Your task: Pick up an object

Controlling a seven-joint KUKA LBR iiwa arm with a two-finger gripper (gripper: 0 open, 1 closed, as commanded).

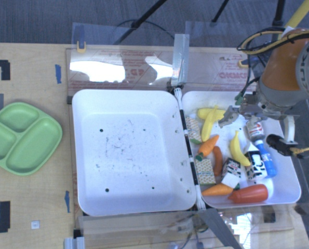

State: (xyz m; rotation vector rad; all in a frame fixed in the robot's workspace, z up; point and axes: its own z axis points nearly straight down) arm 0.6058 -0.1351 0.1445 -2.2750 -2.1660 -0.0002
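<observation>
Single arm (286,69) enters from the right side of the frame, upper right area. Big orange band visible near the top right, grey housing at the far right edge beside it. Yellow and black cables loop over the top of the orange section. Below the band, a grey wrist block angles down and to the left. Gripper (236,113) sits at the wrist's lower left end, pointing left and slightly down, right of frame centre, at mid height. Metal parts small and blurred; jaw state can't be made out. Nothing visibly held.
</observation>
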